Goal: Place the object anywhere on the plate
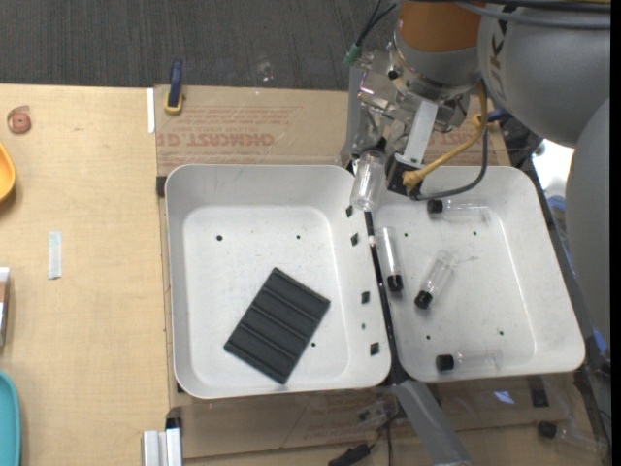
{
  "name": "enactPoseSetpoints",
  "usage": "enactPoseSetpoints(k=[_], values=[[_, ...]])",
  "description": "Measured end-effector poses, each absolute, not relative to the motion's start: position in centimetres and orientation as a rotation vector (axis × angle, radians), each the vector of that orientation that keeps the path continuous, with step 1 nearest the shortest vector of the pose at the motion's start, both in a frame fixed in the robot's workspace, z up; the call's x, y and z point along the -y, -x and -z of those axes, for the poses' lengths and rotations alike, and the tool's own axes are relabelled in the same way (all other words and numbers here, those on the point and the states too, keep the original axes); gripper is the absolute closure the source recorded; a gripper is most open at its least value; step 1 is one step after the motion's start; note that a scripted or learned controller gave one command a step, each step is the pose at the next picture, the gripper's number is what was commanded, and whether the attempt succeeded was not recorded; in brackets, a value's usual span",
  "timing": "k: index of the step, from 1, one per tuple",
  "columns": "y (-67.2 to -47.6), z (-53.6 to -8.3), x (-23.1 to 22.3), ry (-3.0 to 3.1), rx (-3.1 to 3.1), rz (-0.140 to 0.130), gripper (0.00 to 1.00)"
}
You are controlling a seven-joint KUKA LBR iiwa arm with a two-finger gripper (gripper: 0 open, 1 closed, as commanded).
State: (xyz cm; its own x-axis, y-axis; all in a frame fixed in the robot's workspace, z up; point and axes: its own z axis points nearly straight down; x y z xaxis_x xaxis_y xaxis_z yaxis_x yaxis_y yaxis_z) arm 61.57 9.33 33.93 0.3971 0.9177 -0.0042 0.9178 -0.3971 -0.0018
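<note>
- Light even and bright from overhead; white bins (194, 357) near washed out, surface detail faint.
- Shadows soft and short beneath bin rims.
- Bright glare patch at right edge beside the arm (572, 76).
- Arm large, slightly soft; bench surface (87, 289) reasonably sharp.

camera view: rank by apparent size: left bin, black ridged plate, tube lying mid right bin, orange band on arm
1. left bin
2. black ridged plate
3. orange band, partly cropped and nearer the camera, so unsure against the plate
4. tube
</note>
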Motion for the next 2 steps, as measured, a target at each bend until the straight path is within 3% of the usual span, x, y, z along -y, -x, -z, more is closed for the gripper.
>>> enactPoseSetpoints(k=[1, 2], values=[[-64.6, -43.1, -12.4, -2.4, -2.027, 0.007, 1.0], [-65.9, -40.2, -17.6, -1.992, -2.43, 0.007, 1.0]])
